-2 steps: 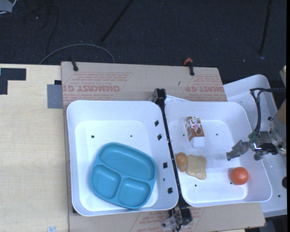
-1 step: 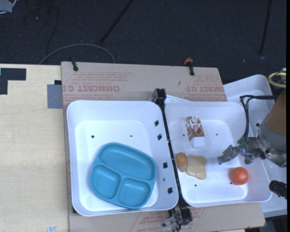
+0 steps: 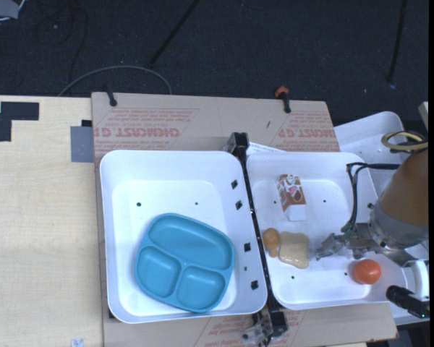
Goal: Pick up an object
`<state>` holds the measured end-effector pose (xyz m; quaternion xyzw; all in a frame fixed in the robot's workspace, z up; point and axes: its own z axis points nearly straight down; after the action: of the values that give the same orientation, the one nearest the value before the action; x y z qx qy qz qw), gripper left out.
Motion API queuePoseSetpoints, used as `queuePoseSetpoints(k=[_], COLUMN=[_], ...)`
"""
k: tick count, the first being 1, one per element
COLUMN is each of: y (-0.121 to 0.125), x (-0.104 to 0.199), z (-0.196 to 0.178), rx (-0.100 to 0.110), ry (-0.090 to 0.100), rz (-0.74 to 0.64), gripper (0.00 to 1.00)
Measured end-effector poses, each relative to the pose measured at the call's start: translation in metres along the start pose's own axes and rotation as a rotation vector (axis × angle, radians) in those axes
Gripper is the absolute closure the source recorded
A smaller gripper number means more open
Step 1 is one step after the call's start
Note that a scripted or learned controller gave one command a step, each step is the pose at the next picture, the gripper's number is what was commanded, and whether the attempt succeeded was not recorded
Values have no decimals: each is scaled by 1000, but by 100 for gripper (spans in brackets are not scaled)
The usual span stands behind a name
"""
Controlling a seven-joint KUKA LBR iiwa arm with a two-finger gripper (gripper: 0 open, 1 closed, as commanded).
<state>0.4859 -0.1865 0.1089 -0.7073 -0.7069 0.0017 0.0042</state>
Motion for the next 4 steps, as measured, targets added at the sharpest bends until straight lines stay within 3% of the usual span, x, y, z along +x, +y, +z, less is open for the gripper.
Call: queuePoseSetpoints(k=[1,2,4], y=[0,1,-3], x=[1,0,3], z=[22,10,-98], rx=[-5,-7,-12], ry=[-2,-2,-5], rz=[1,4,-2], gripper=[0,100,100])
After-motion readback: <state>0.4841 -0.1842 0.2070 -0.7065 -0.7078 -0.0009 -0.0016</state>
